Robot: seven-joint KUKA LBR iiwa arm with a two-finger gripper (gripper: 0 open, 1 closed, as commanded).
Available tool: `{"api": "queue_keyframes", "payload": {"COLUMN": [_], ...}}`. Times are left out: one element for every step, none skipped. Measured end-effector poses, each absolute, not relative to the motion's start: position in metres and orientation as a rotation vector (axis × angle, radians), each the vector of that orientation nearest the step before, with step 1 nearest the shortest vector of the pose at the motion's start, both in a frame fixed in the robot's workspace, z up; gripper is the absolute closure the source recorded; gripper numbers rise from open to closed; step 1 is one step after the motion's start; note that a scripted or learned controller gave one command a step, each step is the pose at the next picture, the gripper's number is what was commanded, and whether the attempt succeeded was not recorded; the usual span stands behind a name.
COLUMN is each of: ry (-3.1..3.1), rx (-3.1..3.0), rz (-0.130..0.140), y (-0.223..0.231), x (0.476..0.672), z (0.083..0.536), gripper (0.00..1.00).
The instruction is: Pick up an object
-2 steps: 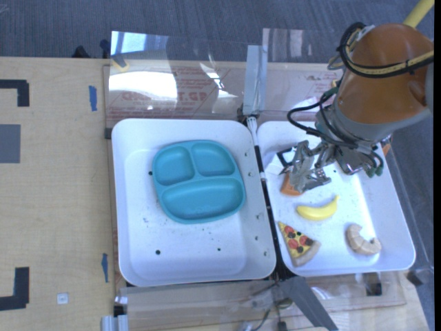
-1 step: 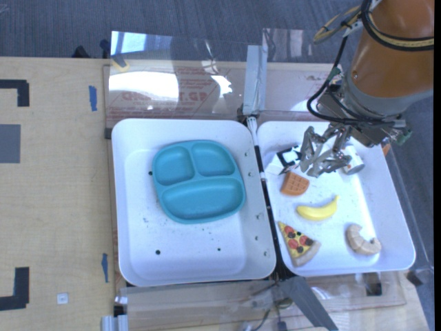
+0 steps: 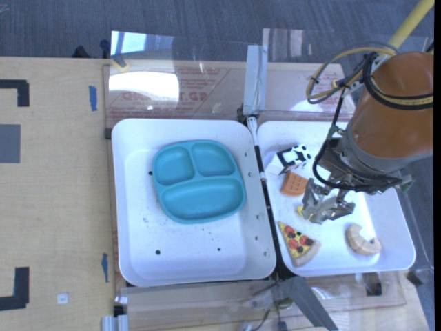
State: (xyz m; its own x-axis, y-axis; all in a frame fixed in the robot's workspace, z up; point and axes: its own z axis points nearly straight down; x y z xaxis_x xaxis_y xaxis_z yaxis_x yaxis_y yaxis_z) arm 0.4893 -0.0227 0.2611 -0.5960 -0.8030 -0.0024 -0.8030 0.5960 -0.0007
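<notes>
In the right bin point(image 3: 396, 250) lie a toy pizza slice point(image 3: 298, 243), a beige croissant-like piece point(image 3: 362, 241), an orange waffle point(image 3: 294, 183) and a small black-and-white toy point(image 3: 293, 156). My gripper point(image 3: 322, 209) hangs low over the middle of this bin, between the waffle and the croissant piece, just above the pizza slice. Its metal fingers point down and left and nothing shows between them. The arm's orange band and grey wrist cover the bin's upper right part.
The left bin point(image 3: 131, 205) holds a blue divided plate point(image 3: 198, 181). A clear plastic wall point(image 3: 179, 81) stands behind both bins, and a metal divider point(image 3: 258, 178) runs between them. Cables point(image 3: 331, 81) loop above the wrist.
</notes>
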Motion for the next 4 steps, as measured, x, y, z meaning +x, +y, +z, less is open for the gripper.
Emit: {"api": "queue_keyframes", "payload": {"ry": [2.407, 1.995, 1.157, 0.315], "rx": [-2.016, -2.425, -2.915, -3.122], "rz": [0.0, 0.002, -0.002, 0.003], "y": [-0.042, 0.011, 0.033, 0.066], "x": [0.481, 0.48, 0.481, 0.494], "z": [0.243, 0.219, 0.236, 0.248], "gripper": [1.0, 1.0, 1.0, 1.0]}}
